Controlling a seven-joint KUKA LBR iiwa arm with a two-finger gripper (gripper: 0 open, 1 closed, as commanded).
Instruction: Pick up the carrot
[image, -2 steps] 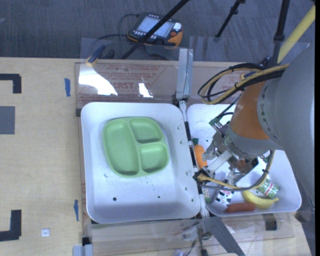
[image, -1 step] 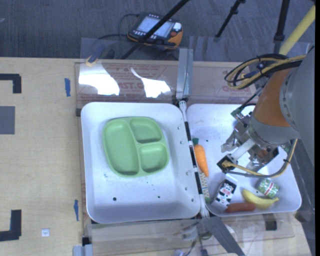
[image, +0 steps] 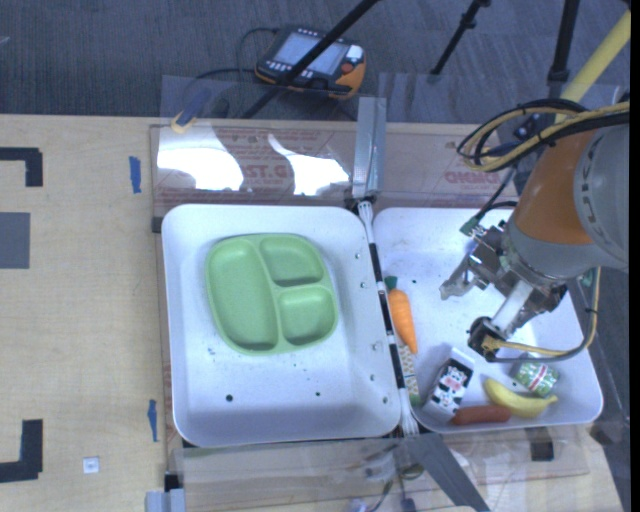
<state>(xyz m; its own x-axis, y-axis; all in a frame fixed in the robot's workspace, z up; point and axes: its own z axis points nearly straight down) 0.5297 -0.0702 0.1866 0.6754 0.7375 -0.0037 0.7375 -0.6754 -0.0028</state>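
The orange carrot (image: 402, 314) with a small green top lies in the right bin (image: 430, 240), close along its left wall, pointing toward the front. My gripper (image: 461, 281) hangs over the middle of the same bin, to the right of the carrot and apart from it. Nothing shows in it. The grey arm with its orange band comes in from the right and covers the bin's right side.
A green divided plate (image: 270, 290) sits in the left bin (image: 200, 390). In the right bin's front part lie a black-and-white carton (image: 452, 386), a banana (image: 520, 396), a green can (image: 537, 376) and a red sausage-like item (image: 480, 414).
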